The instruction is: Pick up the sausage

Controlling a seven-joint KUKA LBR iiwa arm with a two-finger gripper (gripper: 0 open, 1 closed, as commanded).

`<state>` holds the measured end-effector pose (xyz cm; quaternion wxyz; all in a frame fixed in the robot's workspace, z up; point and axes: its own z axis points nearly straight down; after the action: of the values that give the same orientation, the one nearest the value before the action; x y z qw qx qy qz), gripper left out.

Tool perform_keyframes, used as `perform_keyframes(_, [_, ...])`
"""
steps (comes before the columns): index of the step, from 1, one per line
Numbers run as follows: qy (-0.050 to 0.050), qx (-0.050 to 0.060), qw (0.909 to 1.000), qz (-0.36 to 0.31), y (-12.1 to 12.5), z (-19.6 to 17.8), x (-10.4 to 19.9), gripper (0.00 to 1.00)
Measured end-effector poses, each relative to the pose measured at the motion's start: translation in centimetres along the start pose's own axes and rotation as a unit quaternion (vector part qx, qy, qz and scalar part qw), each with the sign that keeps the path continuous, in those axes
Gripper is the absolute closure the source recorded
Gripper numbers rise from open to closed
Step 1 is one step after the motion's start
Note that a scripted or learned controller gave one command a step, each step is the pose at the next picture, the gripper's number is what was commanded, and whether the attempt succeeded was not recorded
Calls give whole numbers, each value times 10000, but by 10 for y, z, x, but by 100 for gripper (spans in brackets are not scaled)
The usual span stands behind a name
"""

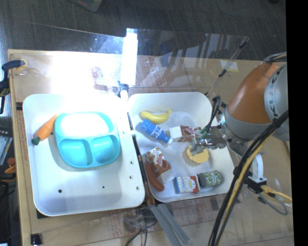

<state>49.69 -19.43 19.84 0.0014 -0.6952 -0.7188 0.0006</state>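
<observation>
Camera view, left to right: showing left bin point(40, 197) holding a toy carrot point(45, 129) at its upper-left and a blue divided plate point(87, 140) just right of it. Seeing right bin point(165, 98) touching it along the shared rim. Finding the sausage point(154, 180), reddish-brown, lying at the right bin's lower-left, close to the dividing rim, just below a small printed packet point(158, 158) and seeming to touch it. Spotting a banana point(155, 116) and a blue bottle point(153, 131) above, a brown wrapper point(186, 132) mid-bin, a milk carton point(185, 184) and green can point(210, 178) along the lower edge. Showing the hand point(204, 142) hanging over a yellow round piece point(195, 156) toward the bin's right, well apart from the sausage. Not resolving the hand's opening or any grip: too small and cluttered to tell. Seeing arm point(259, 101) coming in from the right.
</observation>
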Motion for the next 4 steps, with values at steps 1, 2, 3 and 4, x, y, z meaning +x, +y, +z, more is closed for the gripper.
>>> perform_keyframes(1, [1, 3, 10000, 1, 0, 0, 0, 0])
perform_keyframes(2, [1, 8, 10000, -54, 69, 109, -17, 0])
perform_keyframes(3, [-2, -3, 9923, 1235, 120, -29, -19, 0])
perform_keyframes(4, [2, 13, 9989, 466, 149, 108, 2, 0])
